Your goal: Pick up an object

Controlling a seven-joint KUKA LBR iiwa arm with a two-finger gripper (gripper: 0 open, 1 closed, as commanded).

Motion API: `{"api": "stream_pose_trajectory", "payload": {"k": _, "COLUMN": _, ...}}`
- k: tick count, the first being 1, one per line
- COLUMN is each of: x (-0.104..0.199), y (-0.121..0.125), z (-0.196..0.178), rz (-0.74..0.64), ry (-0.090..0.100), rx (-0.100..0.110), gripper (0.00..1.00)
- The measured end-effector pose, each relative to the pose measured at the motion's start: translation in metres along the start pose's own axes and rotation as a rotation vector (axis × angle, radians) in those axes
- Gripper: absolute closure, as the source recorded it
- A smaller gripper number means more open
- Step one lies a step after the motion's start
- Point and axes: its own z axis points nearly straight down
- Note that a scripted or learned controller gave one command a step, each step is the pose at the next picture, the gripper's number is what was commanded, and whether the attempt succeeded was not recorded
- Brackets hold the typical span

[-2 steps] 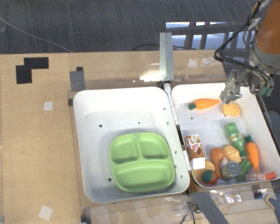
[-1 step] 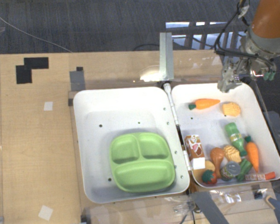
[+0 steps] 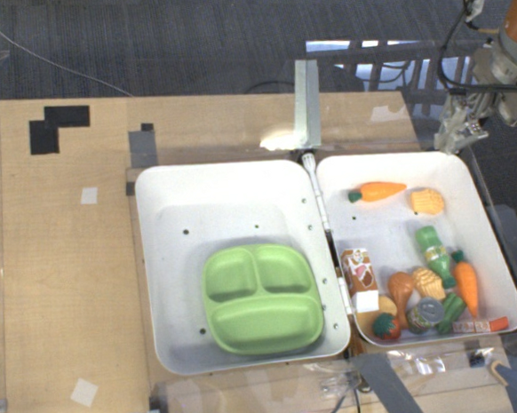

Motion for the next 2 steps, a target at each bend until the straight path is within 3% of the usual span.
{"api": "stream_pose_trajectory", "payload": {"k": 1, "x": 0.005, "y": -0.021, "z": -0.001, "rz": -0.181, "ry": 0.000, "rx": -0.001, "gripper": 1.00}}
{"api": "stream_pose_trajectory", "payload": {"k": 2, "x": 0.002, "y": -0.021, "z": -0.017, "rz": -0.181, "ry": -0.013, "rx": 0.005, "gripper": 1.00}}
